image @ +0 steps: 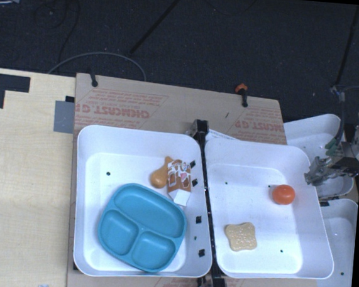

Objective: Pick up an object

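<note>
Two shallow white plastic bins sat side by side on a brown cardboard sheet (170, 110) that covered the light wooden bench (19, 168). The left bin (89, 162) held a blue plastic divided tray with three compartments (141, 227), which filled its near half and lay close to the near edge. Beyond the tray, toward the bin's right wall, lay a small tan pear-shaped toy piece (159, 176), and just beside it, touching or nearly so, a brown and white patterned packet (179, 176) with a white scrap at its near end, against the tray's far right corner. A black divider strip (203, 192) ran between the two bins. The right bin (260, 157) held two things well apart: a small round orange-red ball, tomato-like (283, 194), near the bin's right wall about midway along it, and a flat beige biscuit-shaped piece with a lobed outline (241, 236) nearer the near edge, toward the bin's middle. The grey two-finger gripper (321, 172) hung at the right bin's right rim, just beside the orange-red ball but apart from it, with nothing seen between its tips. Whether the jaws were parted or closed could not be told; that part was dark and small. More white bin surfaces (341, 231) lay off the right bin's right side.
</note>
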You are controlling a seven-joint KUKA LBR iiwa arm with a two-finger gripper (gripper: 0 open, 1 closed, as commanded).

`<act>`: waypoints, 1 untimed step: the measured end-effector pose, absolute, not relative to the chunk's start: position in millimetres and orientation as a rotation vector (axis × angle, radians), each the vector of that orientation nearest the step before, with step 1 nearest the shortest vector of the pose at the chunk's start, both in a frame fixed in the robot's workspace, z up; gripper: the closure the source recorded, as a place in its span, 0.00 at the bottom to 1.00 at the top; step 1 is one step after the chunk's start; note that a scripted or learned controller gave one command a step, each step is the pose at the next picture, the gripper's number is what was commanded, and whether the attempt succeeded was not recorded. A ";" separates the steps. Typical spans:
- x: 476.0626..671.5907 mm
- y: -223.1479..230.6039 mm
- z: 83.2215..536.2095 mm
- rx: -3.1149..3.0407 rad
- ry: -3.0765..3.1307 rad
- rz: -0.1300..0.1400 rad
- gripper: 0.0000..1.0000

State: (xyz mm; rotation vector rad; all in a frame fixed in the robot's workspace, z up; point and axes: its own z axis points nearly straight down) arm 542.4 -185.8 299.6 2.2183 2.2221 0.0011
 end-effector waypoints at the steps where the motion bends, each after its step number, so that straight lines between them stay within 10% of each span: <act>1: 528.8 -136.8 285.3 2.222 2.227 -0.003 1.00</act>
